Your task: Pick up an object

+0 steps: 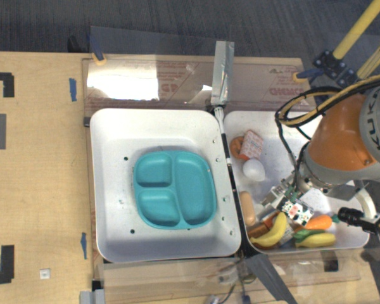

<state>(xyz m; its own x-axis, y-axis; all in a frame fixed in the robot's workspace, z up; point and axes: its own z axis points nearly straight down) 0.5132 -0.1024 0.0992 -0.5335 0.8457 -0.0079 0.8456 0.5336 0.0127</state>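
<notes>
White plastic bins sit side by side on the bench: the left bin (107, 138) carries one teal divided plate (175, 189) with three compartments, and the right bin (285, 138) carries the clutter I work among. My gripper (285, 198) hangs low over the right bin's front half, and whether it is apart or together I cannot tell, since my wrist and the black cables looping past it cover much of the view.

Counting what lies around it: one white egg (253, 168), one orange-and-white packet (247, 144) behind the egg, one tan stick-like piece (246, 208) along the bin's left wall, two yellow bananas, one carrot (319, 221), and one small patterned block (296, 211) just beside my gripper.

The nearer banana (271, 232) lies at the front, its long axis slanting from lower left up toward my gripper. The second banana (315, 239) lies nearly level, left to right, touching the carrot above it.
</notes>
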